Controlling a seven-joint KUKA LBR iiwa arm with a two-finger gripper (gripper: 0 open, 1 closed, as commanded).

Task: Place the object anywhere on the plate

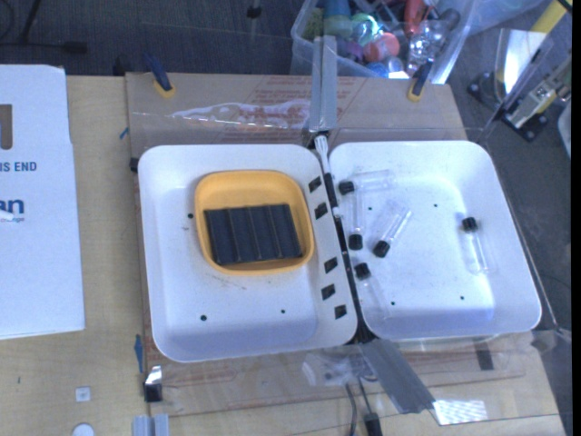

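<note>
Wood-toned counter (100, 371) under an overhead slanted cam, w/ dark floor beyond its far edge. At the back sits a clear plastic tub (390, 16) full of mixed coloured items. A flat white carton (32, 207) w/ partial blue lettering lies on the counter's left side. Cardboard sheet (227, 94) is spread under the bins, w/ a blue clamp (162, 82) at its far left corner and a yellow clamp (419, 80) at its far right.

Camera view: two shallow white bins sit side by side, touching along the middle, where a row of small black clips (320, 212) runs down the seam.

Left bin (163, 325) holds the yellow plate (209, 189), approx centred and a bit toward the far wall. The dark ridged block (252, 234) lies flat on the plate, inside its rim and covering most of the base, w/ the ridges running front to back. Nothing touches the block from above.

Right bin (508, 307) holds clear vials w/ black caps:
- one vial (372, 184) near the far left corner
- a tilted vial (392, 227) approx mid-bin
- a third vial (476, 248) toward the right wall, well apart from the others
- two loose black caps (359, 254) just beside the seam

Near the front edge, a grey tape strip (399, 384) crosses the counter at an angle.

Pincer: how far open it is, and whether it has hold of anything, can't tell.
</note>
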